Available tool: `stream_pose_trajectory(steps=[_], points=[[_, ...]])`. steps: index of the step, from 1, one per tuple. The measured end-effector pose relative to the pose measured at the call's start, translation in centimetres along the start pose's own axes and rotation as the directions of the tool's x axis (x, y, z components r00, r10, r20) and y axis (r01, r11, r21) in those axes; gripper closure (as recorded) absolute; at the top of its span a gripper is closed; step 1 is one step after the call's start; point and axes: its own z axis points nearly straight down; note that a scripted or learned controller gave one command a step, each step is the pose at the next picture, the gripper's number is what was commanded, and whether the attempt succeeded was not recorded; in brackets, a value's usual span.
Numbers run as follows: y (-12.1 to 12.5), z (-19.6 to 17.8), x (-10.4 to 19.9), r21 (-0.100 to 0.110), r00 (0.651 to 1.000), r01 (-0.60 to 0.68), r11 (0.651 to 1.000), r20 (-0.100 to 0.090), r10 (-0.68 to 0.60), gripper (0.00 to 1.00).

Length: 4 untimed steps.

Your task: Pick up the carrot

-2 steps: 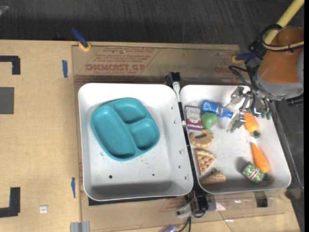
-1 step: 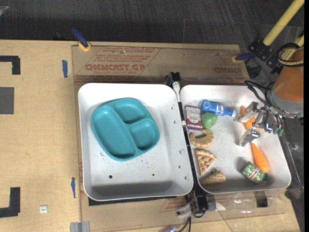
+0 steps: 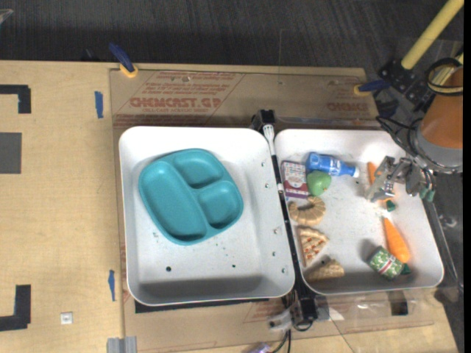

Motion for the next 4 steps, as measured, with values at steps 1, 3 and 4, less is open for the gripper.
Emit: stream_pose_trajectory(steps=[1,3,4], points=[[6.6,-1.7,1.3,-0.002,0.991,0.130,0.992,-0.014,-0.130,1.00],[7.6,1.2,5.0,-0.005,0.830,0.557,0.830,-0.007,-0.558,0.00],[2.4,1.7,-4.3,-0.013,0.586,0.810,0.586,-0.008,-0.810,0.00]])
